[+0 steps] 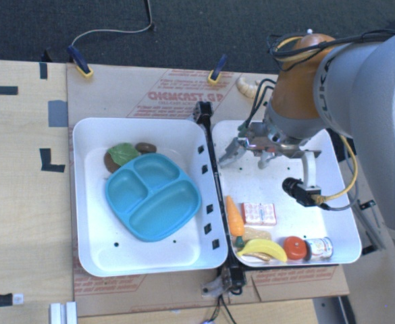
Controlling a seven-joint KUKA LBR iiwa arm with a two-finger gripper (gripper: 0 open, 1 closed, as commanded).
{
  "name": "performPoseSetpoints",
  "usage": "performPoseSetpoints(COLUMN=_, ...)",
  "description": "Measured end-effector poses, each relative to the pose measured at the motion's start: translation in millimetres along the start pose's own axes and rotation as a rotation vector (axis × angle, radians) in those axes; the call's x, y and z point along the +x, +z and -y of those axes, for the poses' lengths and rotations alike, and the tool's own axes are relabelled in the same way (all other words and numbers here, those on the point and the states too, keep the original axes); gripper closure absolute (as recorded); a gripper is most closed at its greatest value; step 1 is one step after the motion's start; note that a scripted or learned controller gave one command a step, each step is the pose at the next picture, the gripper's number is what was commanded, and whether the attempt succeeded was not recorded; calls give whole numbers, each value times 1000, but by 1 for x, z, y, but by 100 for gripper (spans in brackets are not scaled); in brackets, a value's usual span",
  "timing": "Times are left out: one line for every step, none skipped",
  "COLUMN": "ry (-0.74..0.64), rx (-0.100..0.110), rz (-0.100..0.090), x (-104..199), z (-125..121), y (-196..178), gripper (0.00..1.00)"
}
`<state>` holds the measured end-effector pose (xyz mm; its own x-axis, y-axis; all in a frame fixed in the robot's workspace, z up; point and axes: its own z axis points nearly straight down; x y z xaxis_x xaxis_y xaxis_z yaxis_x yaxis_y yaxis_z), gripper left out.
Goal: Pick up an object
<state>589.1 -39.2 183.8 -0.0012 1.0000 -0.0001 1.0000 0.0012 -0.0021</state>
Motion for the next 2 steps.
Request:
performPoseSetpoints(ry=0, rx=0, rz=0, x=0, z=0, y=0, gripper=0)
performPoseSetpoints(ry=0, rx=0, rz=0, x=0, z=0, y=0, gripper=0)
